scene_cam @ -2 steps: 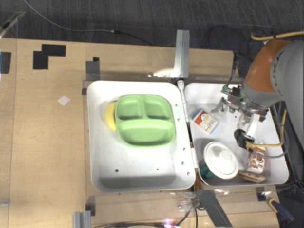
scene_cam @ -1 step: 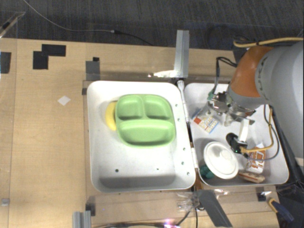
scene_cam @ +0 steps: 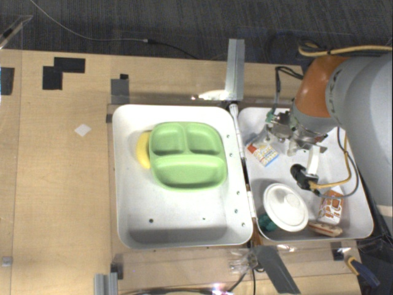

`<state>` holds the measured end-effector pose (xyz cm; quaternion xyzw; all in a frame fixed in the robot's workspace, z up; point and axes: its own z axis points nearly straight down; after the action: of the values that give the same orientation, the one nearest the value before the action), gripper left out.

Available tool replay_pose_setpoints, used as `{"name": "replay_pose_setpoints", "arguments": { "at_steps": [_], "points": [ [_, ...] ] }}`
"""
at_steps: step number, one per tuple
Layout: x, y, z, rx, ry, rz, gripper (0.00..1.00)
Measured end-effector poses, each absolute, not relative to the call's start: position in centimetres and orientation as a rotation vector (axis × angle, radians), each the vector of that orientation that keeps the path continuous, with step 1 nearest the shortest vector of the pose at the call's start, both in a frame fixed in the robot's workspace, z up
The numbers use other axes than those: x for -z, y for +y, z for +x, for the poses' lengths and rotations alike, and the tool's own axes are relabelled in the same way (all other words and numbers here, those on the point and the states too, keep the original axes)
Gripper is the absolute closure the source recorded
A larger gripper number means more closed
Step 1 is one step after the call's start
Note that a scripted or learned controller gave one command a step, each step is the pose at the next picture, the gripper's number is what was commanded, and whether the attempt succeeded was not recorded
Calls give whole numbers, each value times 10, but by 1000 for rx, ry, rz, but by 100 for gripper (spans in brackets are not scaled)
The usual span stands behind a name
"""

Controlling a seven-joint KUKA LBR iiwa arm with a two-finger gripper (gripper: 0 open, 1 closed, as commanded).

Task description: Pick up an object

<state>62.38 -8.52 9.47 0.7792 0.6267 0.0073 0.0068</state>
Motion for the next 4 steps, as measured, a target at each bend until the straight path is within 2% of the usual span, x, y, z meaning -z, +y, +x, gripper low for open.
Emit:
{"name": "replay_pose_setpoints", "arguments": {
  "at_steps": [1,2,3,4],
  "points": [
    [-95,-86,639,-19,2228,2191,0],
    [-188,-68,671,-6,2590,1765,0],
    [-115,-90,630,-5,2793,1426,0],
    [-96,-92,671,4,2769,1506,0]
  ]
}}
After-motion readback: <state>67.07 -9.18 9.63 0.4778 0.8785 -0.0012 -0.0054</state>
